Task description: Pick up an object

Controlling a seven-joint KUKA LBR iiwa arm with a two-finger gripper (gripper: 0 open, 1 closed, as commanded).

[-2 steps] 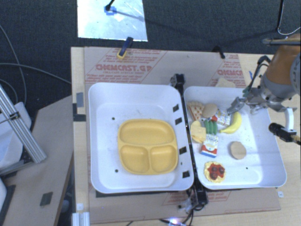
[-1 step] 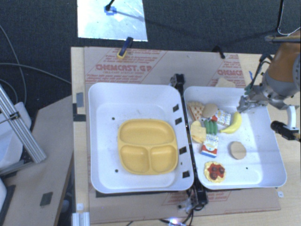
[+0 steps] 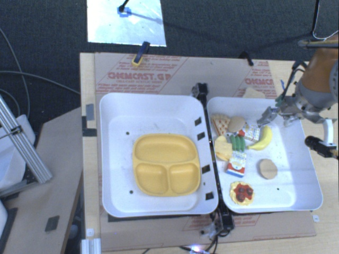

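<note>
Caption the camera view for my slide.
End effector poised over toy food beside the banana in the right bin; yellow tray in the left bin.

Bench (image 3: 175,70) w/ printed cardboard top; two white bins side by side: left bin (image 3: 114,142); right bin (image 3: 299,168).

Red "CHEMCAST GP" lettering on the brown protective sheet (image 3: 159,67) beneath the two bins.

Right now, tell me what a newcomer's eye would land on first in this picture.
First, the yellow divided tray lying alone in the left bin. Next, the cluster of toy food in the right bin: a banana, a waffle, a small pizza near the front edge and a round cookie. The gripper hangs just above the banana, reaching in from the right.
</note>
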